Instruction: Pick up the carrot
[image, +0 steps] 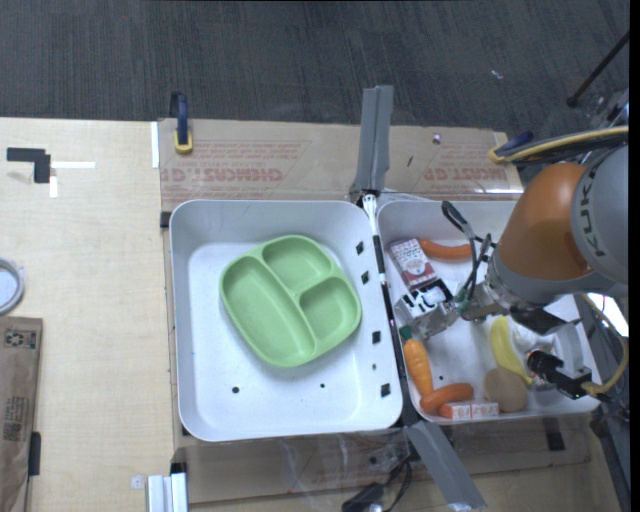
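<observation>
We see two white bins side by side on the bench. The left bin (190, 330) holds a green plate (290, 298) with three sections, sitting near its middle. The right bin (455, 355) is full of small things. The carrot (419, 367) lies near that bin's left wall, down toward the front edge, with its thin end pointing to the front. The gripper (436, 313) is low inside the right bin, just above the carrot's top end (very close, maybe touching, but we cannot tell). We cannot tell if its fingers are open or closed, and we see nothing held in them. A red sausage (447, 396) lies along the front edge, just beside the carrot's thin end, with a brown egg (506, 388) next to it. A yellow banana (503, 345) sits under the arm. A small red and white box (410, 261) and an orange sausage (445, 249) lie near the back edge.
</observation>
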